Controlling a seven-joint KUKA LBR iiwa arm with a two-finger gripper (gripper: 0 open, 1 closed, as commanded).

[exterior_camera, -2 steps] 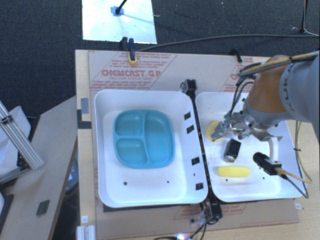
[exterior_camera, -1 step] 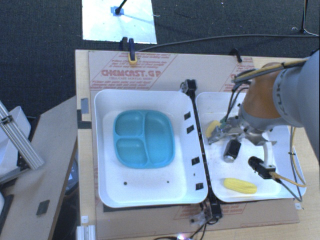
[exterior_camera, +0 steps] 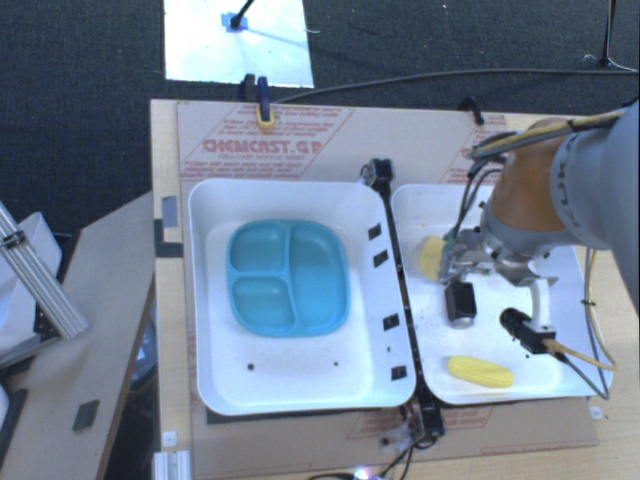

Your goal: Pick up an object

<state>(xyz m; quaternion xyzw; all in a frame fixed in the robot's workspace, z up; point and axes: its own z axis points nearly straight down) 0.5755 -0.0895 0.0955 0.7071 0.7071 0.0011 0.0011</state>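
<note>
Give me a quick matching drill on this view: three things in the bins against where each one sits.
Things:
1. blue divided plate
2. yellow object
3. tool

Places:
a. right bin, near its front edge
b. left bin, about its middle
c. right bin, low over its left part

Pairs: 1-b, 2-a, 3-c

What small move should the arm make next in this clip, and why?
Probably a short straight descent. The claw hangs over bare floor of the right bin, between the pale yellow piece behind it and the yellow corn-like piece in front, apparently holding neither. A small shift toward either first might serve better.
</note>
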